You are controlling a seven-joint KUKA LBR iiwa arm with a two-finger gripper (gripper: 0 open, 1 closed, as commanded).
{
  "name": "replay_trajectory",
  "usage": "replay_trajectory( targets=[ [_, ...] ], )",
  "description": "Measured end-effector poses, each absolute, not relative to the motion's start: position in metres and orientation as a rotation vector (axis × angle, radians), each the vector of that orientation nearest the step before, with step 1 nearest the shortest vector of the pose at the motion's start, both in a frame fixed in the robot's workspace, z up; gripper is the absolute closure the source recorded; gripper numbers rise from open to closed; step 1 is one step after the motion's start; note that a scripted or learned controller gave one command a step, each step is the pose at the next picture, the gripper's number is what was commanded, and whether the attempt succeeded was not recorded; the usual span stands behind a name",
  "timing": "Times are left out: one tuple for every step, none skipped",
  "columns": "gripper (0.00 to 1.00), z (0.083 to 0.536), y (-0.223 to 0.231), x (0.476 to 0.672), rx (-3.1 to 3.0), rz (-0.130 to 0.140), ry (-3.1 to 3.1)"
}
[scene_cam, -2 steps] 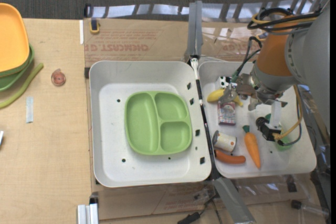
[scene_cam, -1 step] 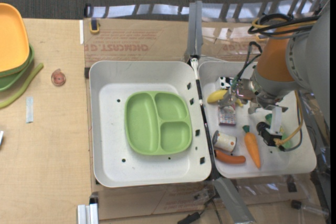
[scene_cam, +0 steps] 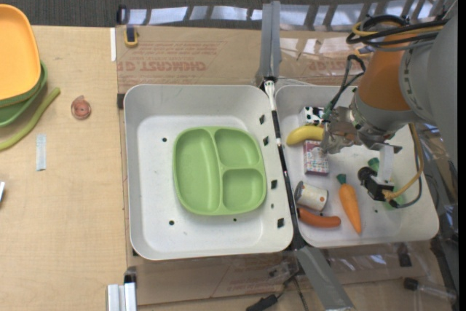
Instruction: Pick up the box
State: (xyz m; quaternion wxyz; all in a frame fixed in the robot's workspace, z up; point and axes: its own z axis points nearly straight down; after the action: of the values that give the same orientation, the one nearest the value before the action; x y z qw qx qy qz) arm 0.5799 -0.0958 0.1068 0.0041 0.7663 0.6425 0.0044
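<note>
- The arm (scene_cam: 408, 84) is seen reaching in from 3 o'clock, its orange band above the wrist, bent down over the right bin (scene_cam: 422, 229).
- The jaws (scene_cam: 331, 142) are pointed down at the upper left part of the right bin; whether they are apart or together cannot be told.
- The box (scene_cam: 315, 157), a small pink and white carton, lies flat in the right bin, just at 7 o'clock of the jaws and very near them; no grip on it can be seen.
- A banana (scene_cam: 304, 134) lies at 12 o'clock of the box, close to it.
- A black-and-white spotted item (scene_cam: 314, 113) is found at 12 o'clock of the banana.
- A carrot (scene_cam: 350, 205) lies at 4 o'clock of the box, and a red sausage-like item (scene_cam: 319, 218) at 6 o'clock.
- A white cylinder (scene_cam: 312, 195) rests between the box and the red item.
- A green divided plate (scene_cam: 220, 170) sits in the left bin (scene_cam: 145, 156) on the counter (scene_cam: 65, 229).
</note>
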Motion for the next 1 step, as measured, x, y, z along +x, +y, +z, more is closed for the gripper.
replay_trajectory(
  targets=[
    [0.00, 0.1068, -0.0958, 0.5799, 2.401, 0.014, 2.013]
  ],
)
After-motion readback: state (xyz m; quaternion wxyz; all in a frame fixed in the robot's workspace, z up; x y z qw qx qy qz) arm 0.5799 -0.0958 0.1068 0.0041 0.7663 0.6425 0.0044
